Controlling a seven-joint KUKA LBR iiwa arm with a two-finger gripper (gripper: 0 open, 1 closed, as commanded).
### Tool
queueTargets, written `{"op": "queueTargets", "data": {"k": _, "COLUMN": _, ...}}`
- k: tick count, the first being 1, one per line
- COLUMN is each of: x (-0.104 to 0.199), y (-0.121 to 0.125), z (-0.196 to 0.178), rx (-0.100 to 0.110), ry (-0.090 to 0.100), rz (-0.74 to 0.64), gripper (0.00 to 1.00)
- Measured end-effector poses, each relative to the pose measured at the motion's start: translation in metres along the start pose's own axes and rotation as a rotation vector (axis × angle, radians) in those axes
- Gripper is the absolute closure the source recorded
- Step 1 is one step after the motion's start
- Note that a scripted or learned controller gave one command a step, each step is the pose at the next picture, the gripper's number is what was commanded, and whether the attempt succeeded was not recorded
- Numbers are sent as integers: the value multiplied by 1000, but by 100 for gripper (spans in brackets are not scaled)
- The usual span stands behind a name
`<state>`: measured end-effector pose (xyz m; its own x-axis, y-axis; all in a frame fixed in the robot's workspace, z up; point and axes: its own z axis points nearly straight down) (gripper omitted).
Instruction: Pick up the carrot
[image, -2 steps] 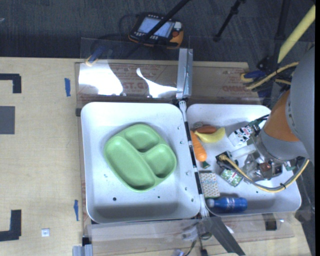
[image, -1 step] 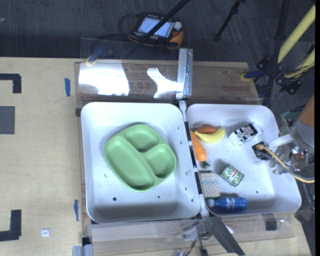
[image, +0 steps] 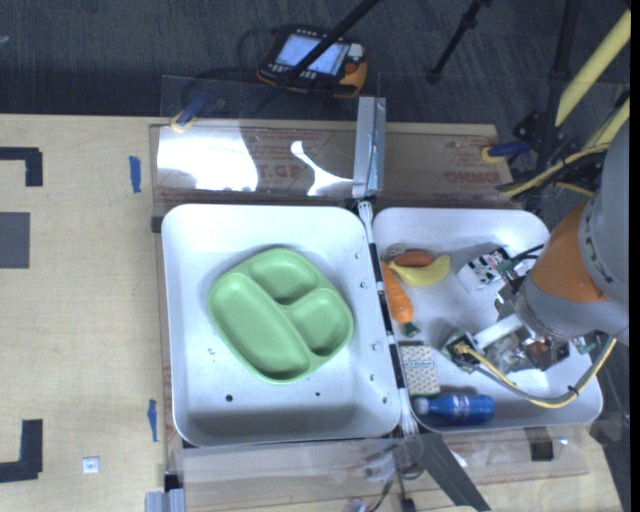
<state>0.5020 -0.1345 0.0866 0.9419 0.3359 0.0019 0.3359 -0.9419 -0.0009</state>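
Observation:
The carrot (image: 398, 298) is a short orange piece lying along the left wall of the right bin (image: 520, 218), pointing roughly toward the camera. My gripper (image: 508, 346) hangs low over the middle of that same bin, right of the carrot and a little nearer the front. A clear gap separates it from the carrot. Nothing shows held in it.
A yellow banana (image: 421, 268) lies just behind the carrot. A speckled packet (image: 420, 368) and a blue bottle (image: 455, 406) sit near the right bin's front left. The left bin (image: 190, 330) holds a green divided plate (image: 282, 315).

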Motion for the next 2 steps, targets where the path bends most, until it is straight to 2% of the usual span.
{"op": "queueTargets", "data": {"k": 1, "x": 9, "y": 69, "z": 1, "rx": -3, "ry": -1, "rz": 105, "gripper": 100}}
{"op": "queueTargets", "data": {"k": 2, "x": 39, "y": 104, "z": -79, "rx": 1, "ry": -4, "rz": 93, "gripper": 100}}
